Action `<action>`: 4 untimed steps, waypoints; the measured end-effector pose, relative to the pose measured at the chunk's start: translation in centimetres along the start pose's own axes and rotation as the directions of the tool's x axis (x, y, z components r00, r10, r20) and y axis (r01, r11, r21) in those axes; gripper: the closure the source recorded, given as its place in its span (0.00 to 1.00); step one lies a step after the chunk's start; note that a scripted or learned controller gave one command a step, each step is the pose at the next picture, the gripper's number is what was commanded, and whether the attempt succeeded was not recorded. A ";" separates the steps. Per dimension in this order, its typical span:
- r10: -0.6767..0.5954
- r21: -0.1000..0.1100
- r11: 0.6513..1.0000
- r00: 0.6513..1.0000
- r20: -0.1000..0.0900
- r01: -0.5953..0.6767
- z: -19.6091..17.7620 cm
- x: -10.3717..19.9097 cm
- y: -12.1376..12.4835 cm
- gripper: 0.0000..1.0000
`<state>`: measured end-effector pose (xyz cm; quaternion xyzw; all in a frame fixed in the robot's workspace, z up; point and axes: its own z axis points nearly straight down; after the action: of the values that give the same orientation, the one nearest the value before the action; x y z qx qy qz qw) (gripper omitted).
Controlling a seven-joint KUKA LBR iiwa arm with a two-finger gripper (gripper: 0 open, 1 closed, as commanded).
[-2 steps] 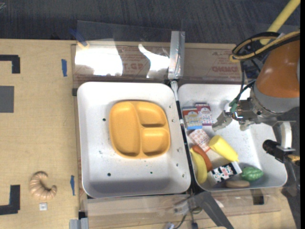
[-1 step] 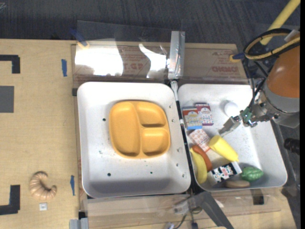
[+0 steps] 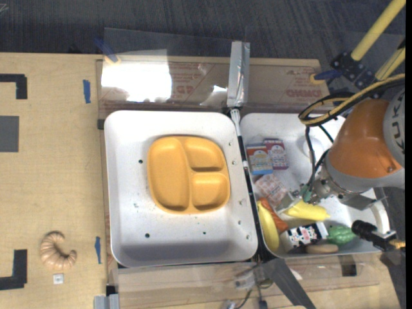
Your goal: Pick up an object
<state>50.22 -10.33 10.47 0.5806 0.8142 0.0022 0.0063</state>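
**End effector low over the right bin's clutter**

End effector (image 3: 309, 195) hung at the tip of the grey arm with the orange band (image 3: 364, 143), low in the right shallow white bin (image 3: 290, 124); from this slanted view I could not tell how far it was open, or whether it had hold of anything.

By size, the wooden surface (image 3: 48, 140) came first, then the left shallow white bin (image 3: 125, 192) carrying a yellow-orange divided plastic tray (image 3: 188, 172). A curled tan shrimp-like toy (image 3: 58, 250) lay on the surface well apart from both bins.

Likeliest target, in my judgement, was the small yellow oblong toy (image 3: 308, 211), lying just below the end effector and apparently touching or nearly touching it. Its long axis ran roughly left to right, tilted slightly, with the narrower end pointing left. Nearby lay a yellow banana-shaped toy (image 3: 267, 227) running top to bottom, a red-and-white printed packet (image 3: 266, 156), and a green leafy toy (image 3: 343, 234).
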 end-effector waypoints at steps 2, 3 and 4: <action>-0.481 0.000 0.877 0.877 -0.006 0.481 -11.1 5.4 3.5 1.00; -0.956 -0.005 0.295 0.295 -0.008 0.956 -14.0 8.7 0.9 1.00; -0.936 -0.005 0.352 0.352 -0.005 0.936 -18.0 5.2 3.8 1.00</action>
<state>51.86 -4.16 28.48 0.0138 0.9999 0.0005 0.0041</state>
